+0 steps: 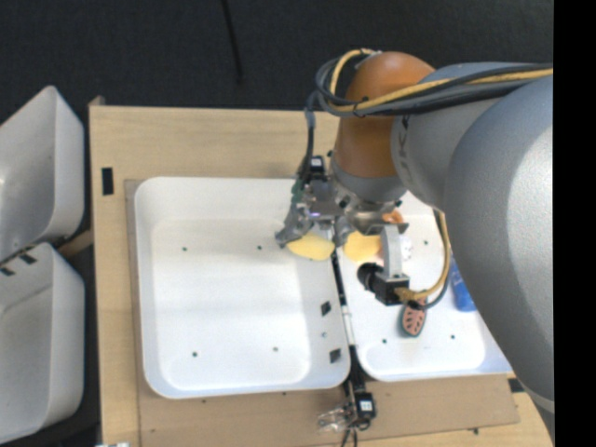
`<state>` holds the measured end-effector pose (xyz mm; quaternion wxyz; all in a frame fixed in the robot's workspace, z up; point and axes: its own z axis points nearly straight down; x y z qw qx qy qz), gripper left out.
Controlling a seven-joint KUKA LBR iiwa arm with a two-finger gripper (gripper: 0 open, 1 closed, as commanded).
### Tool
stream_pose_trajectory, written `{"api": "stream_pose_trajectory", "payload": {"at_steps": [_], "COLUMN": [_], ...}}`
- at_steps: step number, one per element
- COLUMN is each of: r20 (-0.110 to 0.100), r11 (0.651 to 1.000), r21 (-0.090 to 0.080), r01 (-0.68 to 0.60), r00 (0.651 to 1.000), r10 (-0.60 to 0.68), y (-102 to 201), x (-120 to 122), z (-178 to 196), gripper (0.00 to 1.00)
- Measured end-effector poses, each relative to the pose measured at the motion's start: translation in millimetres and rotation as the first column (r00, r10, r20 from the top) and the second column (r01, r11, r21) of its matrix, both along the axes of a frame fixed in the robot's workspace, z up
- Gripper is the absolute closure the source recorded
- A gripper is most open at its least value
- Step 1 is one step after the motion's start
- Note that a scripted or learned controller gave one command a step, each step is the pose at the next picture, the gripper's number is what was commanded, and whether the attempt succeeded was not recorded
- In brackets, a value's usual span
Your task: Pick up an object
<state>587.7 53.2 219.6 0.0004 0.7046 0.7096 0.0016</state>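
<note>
Item 1, fingers [294,232]: hanging low over the seam between the bins [343,324], at its far end. The wrist is hiding them, so whether they are apart, together or clamped on anything cannot be told.

Item 2, yellow object [312,247]: lying directly under the gripper [321,231], with one pale lobe showing left of the seam and another right of it. It is not clear whether this is one piece straddling the seam or two pieces.

- Handling, as a judgement: it is looking smooth, rounded and light, probably a toy, so likely slippery on its curved faces.
- Best taken across its narrow width near the middle.
- The raised bin walls at the seam are crowding any approach.

Item 3, red speckled piece [413,320]: resting right of the seam, nearer the front, apart from the yellow object.

Item 4, blue thing [461,289]: sitting farther right of the seam, partly covered by the arm.

Item 5, desk [209,138]: carrying both bins.
</note>
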Motion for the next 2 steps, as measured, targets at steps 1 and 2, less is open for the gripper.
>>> {"api": "stream_pose_trajectory", "payload": {"at_steps": [1, 2], "r20": [-0.002, 0.002], "r11": [1.000, 1.000], "r21": [-0.005, -0.001], "r01": [0.012, 0.002], "r00": [1.000, 1.000], "r10": [-0.012, -0.002], "y": [-54.2, -29.1], "x": [-15.4, 12.4], "z": [-2.0, 22.1], "gripper": [1.00, 1.00]}}
